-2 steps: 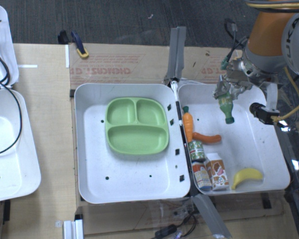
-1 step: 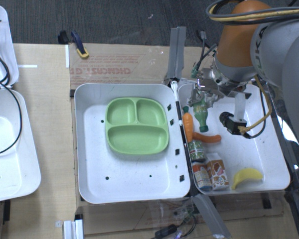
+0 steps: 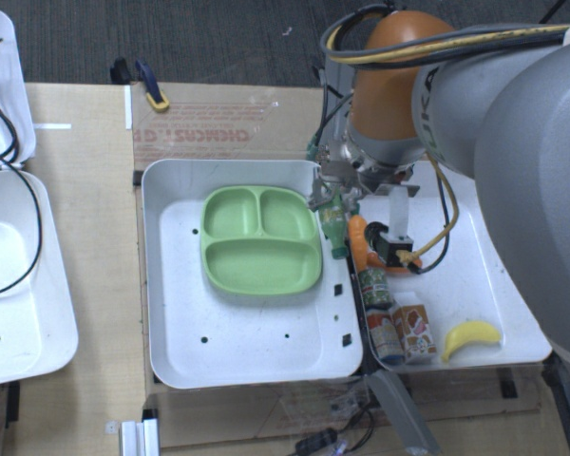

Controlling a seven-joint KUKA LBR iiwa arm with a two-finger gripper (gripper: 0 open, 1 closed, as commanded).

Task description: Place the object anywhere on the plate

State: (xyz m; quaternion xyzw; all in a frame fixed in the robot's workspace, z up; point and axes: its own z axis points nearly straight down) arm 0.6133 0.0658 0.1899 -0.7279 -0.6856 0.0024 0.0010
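Claw (image 3: 334, 207) looks clamped on a green bottle (image 3: 335, 228) just right of the plate (image 3: 262, 241); a weak grip could drop it short, between the bins.

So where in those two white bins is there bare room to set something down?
The left bin has bare floor in front of the green plate and along its left side. The plate's three compartments look bare too. The right bin is crowded along its left wall with small items beside a banana; the arm covers the rest.
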